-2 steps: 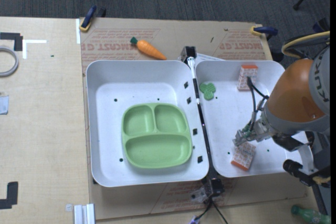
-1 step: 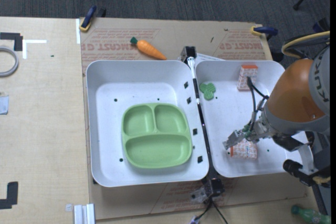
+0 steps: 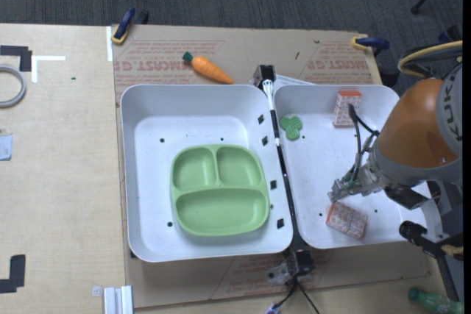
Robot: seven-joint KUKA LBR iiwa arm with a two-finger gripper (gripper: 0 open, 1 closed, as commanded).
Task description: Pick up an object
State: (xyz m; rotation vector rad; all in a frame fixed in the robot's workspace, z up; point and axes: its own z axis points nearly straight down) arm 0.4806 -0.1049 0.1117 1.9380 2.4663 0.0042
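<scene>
In the right bin, a speckled reddish block [image 3: 346, 220] lies flat near the front; another [image 3: 345, 108] lies far back, a green piece [image 3: 292, 127] at far left.

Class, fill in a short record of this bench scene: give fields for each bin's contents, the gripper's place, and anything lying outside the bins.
left bin: green divided plate
right bin: green toy, patterned block at the back, patterned block at the front
gripper: low in the right bin, just above the front block
outside the bins: toy carrot on the cardboard behind the left bin
</scene>
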